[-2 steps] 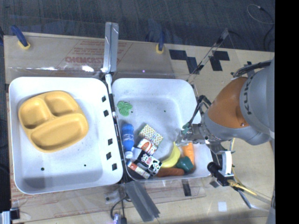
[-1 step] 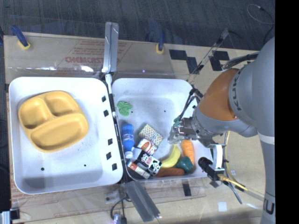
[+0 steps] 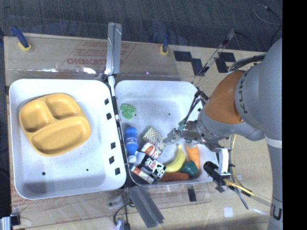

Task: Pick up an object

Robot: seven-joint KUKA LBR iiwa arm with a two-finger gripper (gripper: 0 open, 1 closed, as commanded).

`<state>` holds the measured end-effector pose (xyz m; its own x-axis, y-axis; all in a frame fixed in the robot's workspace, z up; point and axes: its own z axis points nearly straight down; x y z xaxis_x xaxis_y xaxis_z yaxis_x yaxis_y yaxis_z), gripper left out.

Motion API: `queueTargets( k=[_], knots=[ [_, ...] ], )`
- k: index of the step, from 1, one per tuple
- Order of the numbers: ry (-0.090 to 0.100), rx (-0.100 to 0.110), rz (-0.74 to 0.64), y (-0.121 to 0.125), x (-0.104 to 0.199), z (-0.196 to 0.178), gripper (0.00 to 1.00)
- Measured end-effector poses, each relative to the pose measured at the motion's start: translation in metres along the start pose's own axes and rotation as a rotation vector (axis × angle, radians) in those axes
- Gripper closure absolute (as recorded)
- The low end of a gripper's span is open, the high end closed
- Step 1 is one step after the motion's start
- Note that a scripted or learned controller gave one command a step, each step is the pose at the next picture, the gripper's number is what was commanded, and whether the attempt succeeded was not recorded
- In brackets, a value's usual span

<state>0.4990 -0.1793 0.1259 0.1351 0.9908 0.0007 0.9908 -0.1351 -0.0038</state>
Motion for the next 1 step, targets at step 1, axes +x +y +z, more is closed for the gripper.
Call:
queueTargets(
  k=[1],
  knots=[
    [-0.002,-0.007,-0.037,0.0166,0.0281,0.0300,0.00]
  ],
)
